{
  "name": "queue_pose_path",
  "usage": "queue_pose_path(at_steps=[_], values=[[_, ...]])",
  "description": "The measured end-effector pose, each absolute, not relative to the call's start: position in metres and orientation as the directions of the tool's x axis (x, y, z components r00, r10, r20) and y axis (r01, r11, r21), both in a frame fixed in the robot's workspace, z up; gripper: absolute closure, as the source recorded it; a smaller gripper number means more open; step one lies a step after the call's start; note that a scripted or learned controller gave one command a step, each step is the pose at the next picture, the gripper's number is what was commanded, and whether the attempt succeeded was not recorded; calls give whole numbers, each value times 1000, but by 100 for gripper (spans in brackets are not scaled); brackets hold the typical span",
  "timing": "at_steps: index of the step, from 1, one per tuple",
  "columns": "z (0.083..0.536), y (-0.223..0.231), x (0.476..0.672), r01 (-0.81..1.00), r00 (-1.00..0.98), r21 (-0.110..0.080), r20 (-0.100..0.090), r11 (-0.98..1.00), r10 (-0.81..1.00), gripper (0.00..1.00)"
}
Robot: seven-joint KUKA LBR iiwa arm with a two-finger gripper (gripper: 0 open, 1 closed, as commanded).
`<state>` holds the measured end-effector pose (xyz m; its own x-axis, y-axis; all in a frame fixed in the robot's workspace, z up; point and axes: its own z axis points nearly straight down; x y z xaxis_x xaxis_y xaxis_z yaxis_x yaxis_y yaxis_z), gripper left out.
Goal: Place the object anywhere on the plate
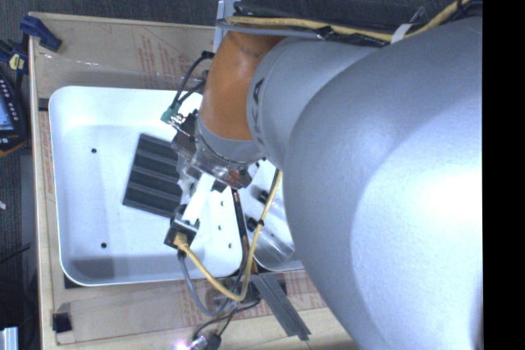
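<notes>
Left bin [82, 209]: just left of the right bin [277, 248].
Ribbed slab [156, 173]: in the left bin, near its middle.
Arm [369, 176]: above both bins.

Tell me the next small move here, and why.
Probably raise the wrist straight up a little. It hangs low over the right part of the left bin and covers one edge of the dark ribbed slab, so I cannot tell whether anything is held.

- Arm [385, 176]: broad, smooth, rounded grey casing.
- Orange band [230, 86] rings it above the wrist.
- Yellow cable [279, 23] runs along its top.
</notes>
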<state>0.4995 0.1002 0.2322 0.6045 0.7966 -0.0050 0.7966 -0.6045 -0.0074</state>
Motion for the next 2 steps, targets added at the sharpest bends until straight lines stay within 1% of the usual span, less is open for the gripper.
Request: queue_pose_path(at_steps=[1,2], values=[[112,155,491,757,654,-7,-7,-654,757,100],[248,52,494,909,418,-1,1,-418,909,100]])
